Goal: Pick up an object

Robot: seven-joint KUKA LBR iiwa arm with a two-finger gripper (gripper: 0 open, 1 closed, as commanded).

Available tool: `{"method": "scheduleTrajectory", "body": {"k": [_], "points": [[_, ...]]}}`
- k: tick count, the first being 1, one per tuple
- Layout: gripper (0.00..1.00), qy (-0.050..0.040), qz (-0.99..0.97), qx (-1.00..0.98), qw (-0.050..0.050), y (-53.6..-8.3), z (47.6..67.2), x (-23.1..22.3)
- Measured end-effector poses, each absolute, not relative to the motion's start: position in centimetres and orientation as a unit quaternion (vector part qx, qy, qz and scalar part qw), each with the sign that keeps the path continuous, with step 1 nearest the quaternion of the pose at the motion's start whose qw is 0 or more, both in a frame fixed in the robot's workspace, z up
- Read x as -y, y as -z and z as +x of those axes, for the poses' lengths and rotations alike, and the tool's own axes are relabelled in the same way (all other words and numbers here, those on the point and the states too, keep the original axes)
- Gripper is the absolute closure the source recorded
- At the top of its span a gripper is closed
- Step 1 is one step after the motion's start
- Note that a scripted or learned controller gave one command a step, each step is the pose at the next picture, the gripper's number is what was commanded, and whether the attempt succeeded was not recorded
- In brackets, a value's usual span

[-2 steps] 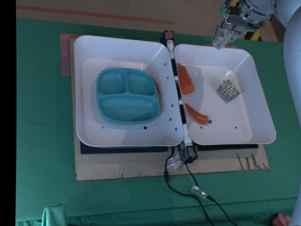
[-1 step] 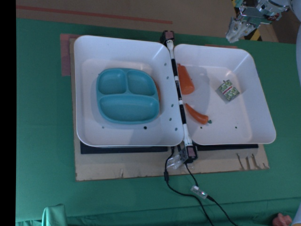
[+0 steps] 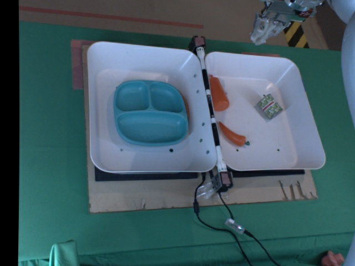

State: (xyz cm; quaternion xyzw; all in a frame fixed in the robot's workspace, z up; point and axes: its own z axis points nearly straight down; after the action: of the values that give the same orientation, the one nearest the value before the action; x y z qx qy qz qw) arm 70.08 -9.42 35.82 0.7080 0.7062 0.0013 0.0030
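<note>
Lying in the right bin [image 3: 302,93], below the claw [image 3: 261,31] and well apart from it, are an orange carrot [image 3: 219,93], a smaller orange pepper [image 3: 232,134] and a green-patterned packet [image 3: 269,106]. The left bin [image 3: 100,71] holds a teal divided plate [image 3: 150,112]. Green cloth covers the tabletop [image 3: 50,148]. The claw hangs beyond the bin's far rim, touching nothing; its opening cannot be determined.

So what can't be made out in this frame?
- End effector, camera view: small and blurred; whether it is open or shut cannot be told.
- Small printed packet in right bin: print too small to read.
- Pink thing: cut off by bottom edge.
</note>
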Motion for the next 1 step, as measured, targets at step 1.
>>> {"method": "scheduleTrajectory", "body": {"k": [1], "points": [[1.0, 0.0004, 0.709, -0.706, 0.002, -34.09, 70.02, 13.19]]}}
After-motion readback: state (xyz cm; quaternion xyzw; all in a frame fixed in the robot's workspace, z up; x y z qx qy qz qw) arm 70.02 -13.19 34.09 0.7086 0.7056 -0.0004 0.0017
